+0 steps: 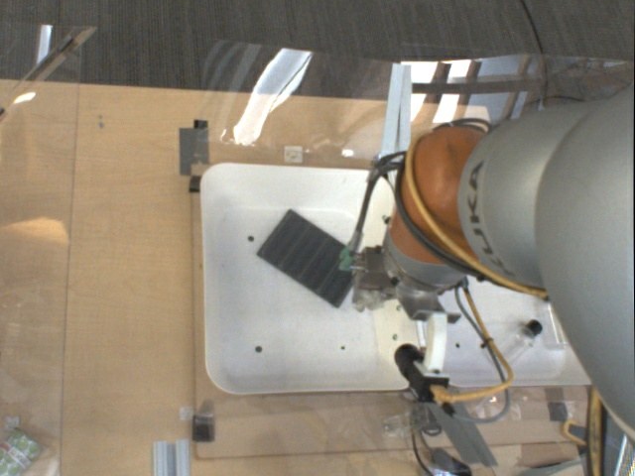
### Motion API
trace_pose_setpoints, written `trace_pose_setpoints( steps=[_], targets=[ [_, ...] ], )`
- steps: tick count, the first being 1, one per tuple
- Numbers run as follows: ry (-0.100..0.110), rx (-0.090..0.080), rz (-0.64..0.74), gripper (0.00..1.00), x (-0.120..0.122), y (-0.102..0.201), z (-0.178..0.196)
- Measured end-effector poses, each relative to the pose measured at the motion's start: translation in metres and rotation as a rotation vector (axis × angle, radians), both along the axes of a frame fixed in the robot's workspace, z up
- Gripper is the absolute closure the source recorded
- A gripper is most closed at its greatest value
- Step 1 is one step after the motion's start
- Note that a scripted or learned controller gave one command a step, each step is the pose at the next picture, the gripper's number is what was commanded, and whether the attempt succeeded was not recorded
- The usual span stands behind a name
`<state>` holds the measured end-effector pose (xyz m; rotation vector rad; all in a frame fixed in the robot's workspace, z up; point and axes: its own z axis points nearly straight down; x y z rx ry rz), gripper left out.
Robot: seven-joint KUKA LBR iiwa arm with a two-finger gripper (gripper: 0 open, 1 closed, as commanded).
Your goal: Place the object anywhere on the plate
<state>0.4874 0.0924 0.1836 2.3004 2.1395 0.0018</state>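
Observation:
A dark grey, ribbed rectangular slab [306, 257] lies flat and turned at an angle in the middle of the left white bin [238, 345]. It may be the plate, though I cannot tell for certain. My gripper [361, 284] hangs at the slab's lower right corner, right over its edge, under the grey wrist and orange band [437, 181]. The wrist hides most of the gripper, and I see no separate object in it or near it.
The big grey arm [556, 206] covers most of the right bin [526, 360], where a small dark spot [533, 327] shows. Cables [466, 390] loop below the wrist near the bins' front rim. Bare wooden bench [99, 266] lies to the left.

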Motion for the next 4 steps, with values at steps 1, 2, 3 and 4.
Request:
trace_pose_setpoints(
  steps=[1, 2, 3, 4],
  targets=[
    [-0.004, 0.002, 0.002, 1.00, 0.002, 0.000, 0.011],
    [-0.003, 0.001, 0.001, 0.00, 0.002, 0.000, 0.011],
    [-0.007, 0.002, 0.004, 1.00, 0.004, 0.001, 0.021],
    [-0.007, 0.002, 0.004, 0.00, 0.004, 0.001, 0.021]
  ],
)
